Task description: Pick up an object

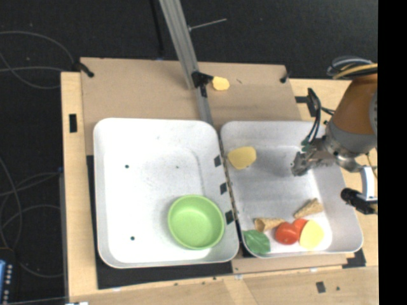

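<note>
Over the right bin, your hand, grip state unclear, hangs with the yellow lump nearest, to its left.

arm cut off right, end effector blurred

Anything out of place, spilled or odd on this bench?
One thing: a small yellow piece lies on the brown board behind the bins, beside the foot of the metal post, outside both. The rest sits inside: a green bowl in the left bin, other small items in the right bin. Nothing looks spilled or damaged.
</note>
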Available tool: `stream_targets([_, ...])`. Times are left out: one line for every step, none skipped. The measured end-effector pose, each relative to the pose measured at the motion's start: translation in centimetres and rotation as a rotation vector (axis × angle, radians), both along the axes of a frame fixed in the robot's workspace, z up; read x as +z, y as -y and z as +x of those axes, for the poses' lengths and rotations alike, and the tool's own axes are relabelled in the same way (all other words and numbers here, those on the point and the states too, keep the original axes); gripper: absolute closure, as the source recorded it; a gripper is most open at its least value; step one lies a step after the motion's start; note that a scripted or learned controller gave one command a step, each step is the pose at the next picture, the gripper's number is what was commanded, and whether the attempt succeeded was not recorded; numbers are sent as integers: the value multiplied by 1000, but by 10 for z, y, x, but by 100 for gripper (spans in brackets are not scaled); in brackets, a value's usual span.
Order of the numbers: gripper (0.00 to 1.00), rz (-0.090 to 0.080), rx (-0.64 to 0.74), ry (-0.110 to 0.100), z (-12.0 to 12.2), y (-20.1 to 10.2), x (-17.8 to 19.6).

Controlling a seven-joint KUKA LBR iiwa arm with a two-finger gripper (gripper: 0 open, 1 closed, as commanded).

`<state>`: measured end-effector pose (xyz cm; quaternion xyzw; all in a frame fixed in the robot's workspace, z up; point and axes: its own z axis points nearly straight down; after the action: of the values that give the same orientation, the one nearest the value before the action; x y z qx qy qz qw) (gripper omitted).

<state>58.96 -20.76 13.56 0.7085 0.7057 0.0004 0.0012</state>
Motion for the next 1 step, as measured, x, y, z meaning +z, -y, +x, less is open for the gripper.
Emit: stream_targets([100, 0, 3, 5, -7, -4, 58])
